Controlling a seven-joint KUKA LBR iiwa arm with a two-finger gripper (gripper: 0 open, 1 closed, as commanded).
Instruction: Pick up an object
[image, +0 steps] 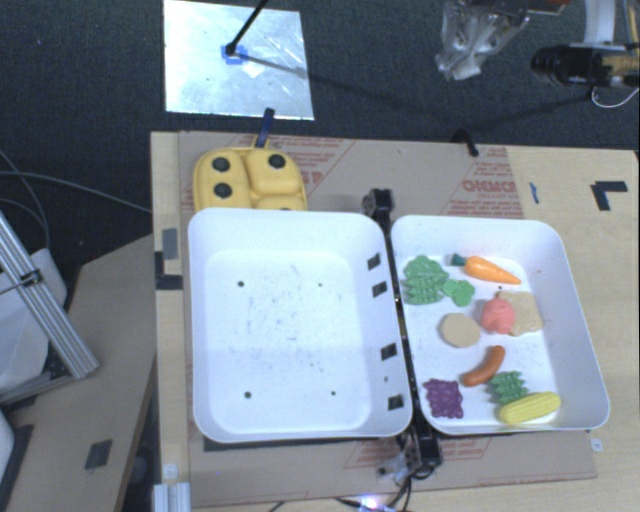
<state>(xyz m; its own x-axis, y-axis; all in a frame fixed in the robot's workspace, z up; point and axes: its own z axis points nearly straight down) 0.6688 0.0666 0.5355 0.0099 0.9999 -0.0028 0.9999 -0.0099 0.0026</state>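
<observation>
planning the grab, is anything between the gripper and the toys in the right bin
Nothing visible. The gripper hangs above the bench's far edge, and the carrot, the corn and the other toys lie uncovered in the right bin.

Toy foods in right bin (570, 290): carrot (491, 269), lettuce (425, 279), sausage (482, 366), grapes (444, 397), corn (529, 407)

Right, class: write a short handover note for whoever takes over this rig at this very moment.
Gripper: raised at the top of the view, above the floor beyond the bench, away from both bins; finger state unclear, nothing seen in it.
Things: all in the right bin: carrot, green leaf, pink item, tan disc, sausage, grapes, corn.
Left bin holds no toys. A yellow object sits behind it.
Done: nothing picked yet.
Left: bring the gripper down over the right bin, grasp one item, lift it.
</observation>
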